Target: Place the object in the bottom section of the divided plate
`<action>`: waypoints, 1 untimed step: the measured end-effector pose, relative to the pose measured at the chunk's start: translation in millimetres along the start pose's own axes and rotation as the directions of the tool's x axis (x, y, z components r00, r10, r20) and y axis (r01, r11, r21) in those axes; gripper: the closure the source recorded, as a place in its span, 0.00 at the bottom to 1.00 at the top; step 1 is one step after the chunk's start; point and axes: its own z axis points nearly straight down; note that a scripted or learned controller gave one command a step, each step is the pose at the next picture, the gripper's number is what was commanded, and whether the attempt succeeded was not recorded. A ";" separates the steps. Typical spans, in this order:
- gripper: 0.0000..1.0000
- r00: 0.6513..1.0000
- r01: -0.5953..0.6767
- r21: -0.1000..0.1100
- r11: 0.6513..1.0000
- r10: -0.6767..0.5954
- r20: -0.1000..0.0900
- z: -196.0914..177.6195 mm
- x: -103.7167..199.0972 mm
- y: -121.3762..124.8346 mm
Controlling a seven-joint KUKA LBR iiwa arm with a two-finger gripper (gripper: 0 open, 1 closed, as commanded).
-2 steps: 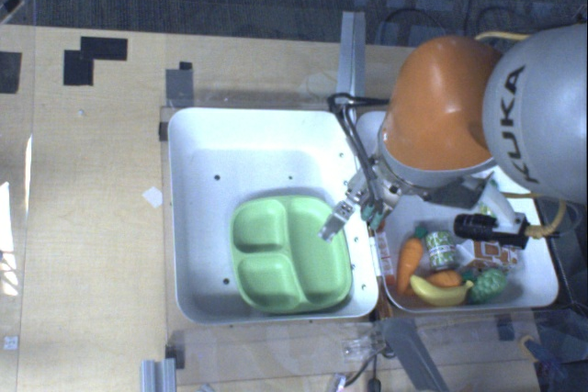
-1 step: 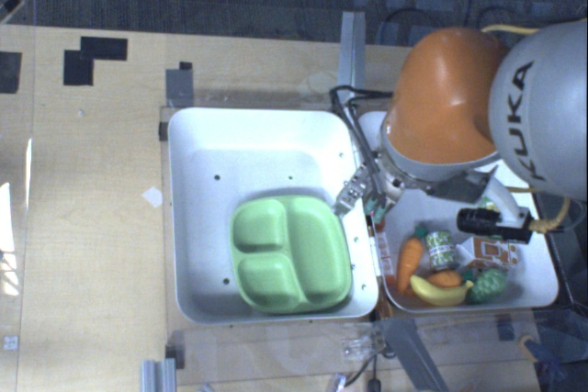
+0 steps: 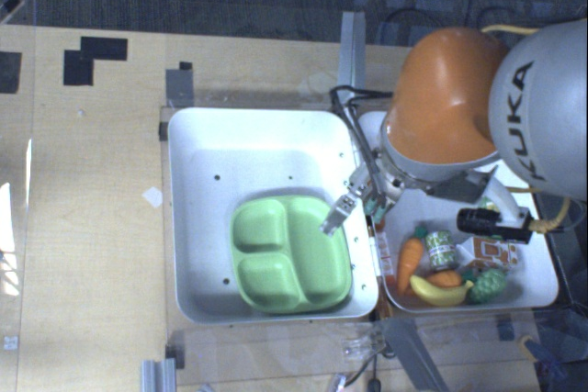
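A light green divided plate (image 3: 292, 254) lies in the near part of the left white bin (image 3: 220, 151). It has two small sections on its left and one long section on its right. My gripper (image 3: 341, 211) hangs over the plate's upper right rim, close to the wall between the bins. I see no object in it. Several toy foods lie in the right bin (image 3: 542, 289): a carrot (image 3: 411, 260), a banana (image 3: 439, 291), a broccoli (image 3: 490, 283) and a green can (image 3: 439, 245).
The arm's orange band and grey body (image 3: 450, 106) hang over the far half of the right bin and hide it. A small printed box (image 3: 497, 251) lies beside the broccoli. Cables run along the divider between the bins.
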 end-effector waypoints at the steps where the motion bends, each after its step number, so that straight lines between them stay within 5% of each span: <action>1: 1.00 1.000 0.001 -0.006 1.000 0.000 0.004 -11.4 -2.1 1.5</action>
